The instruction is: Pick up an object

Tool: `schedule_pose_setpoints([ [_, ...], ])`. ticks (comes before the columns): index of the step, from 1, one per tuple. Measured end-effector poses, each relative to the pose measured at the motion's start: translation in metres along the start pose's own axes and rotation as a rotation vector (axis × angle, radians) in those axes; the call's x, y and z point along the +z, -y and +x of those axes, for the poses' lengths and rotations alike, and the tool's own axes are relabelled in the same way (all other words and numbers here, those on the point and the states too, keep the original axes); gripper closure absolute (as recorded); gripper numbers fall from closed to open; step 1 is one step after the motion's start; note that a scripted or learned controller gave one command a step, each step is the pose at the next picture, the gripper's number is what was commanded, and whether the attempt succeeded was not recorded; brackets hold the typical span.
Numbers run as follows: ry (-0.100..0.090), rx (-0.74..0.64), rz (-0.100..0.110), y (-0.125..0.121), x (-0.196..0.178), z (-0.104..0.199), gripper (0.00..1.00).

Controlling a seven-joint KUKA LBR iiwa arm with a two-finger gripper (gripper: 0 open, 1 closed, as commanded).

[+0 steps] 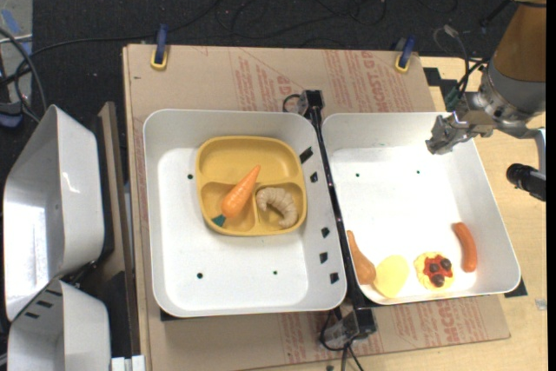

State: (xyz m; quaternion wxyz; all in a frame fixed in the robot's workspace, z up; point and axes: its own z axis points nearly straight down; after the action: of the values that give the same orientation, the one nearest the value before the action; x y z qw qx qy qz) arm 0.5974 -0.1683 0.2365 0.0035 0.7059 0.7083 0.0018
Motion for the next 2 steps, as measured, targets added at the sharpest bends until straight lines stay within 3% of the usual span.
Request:
schedule_pose_setpoints([
  [1,0.0,0.0,0.002,-0.001,-0.035,0.0,1.0],
  [2,-0.003,-0.005,0.005,-0.009,-0.04,0.055,1.0],
])
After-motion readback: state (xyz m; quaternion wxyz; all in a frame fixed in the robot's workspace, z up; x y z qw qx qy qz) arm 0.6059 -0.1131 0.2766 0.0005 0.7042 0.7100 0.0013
